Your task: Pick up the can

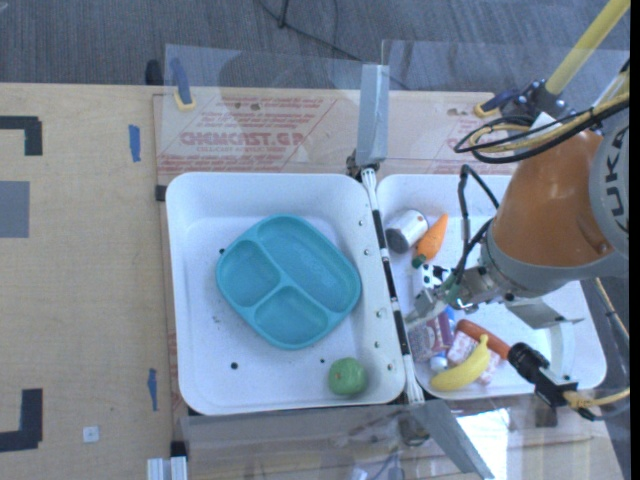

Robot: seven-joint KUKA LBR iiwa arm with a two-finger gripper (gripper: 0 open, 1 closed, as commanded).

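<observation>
The can (pixel 405 231) is small and silver. It lies on its side at the back left of the right bin (pixel 590 363), next to an orange carrot (pixel 433 235). My gripper (pixel 450 296) hangs low over the middle of the right bin, in front of the can and a short way apart from it. The arm's grey and orange wrist (pixel 545 218) covers much of the bin behind the gripper. Nothing shows as held.
A yellow banana (pixel 465 368), a small packet (pixel 435 336) and a black-and-white toy (pixel 430 276) crowd the right bin's front left. The left bin (pixel 195 268) holds a teal divided plate (pixel 288 280) and a green apple (pixel 348 377). A ridge divides the two bins.
</observation>
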